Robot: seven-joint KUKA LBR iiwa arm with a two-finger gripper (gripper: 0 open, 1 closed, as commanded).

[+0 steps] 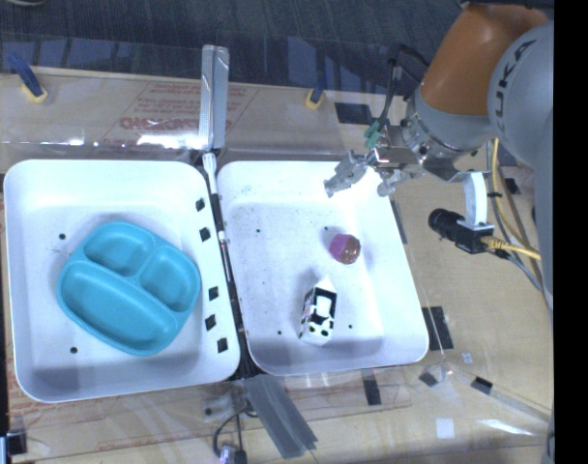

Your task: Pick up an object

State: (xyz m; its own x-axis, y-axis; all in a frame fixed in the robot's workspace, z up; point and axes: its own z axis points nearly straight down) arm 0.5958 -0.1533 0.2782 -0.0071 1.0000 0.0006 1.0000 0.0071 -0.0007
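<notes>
The jaws (364, 174) hang over the upper rim of the right bin (275, 346), spread apart with nothing between them; one finger (344, 177) points left and the other sits nearer the wrist. Below the jaws and well apart from them, a small purple ball (345, 248) rests on the bin floor. Further below and slightly left lies a black-and-white cow toy (319, 314), near the bin's lower wall. Far left of the jaws, in the left bin (23, 375), a blue divided plate (128, 286) lies flat. Both bins sit on the desk (487, 356).
</notes>
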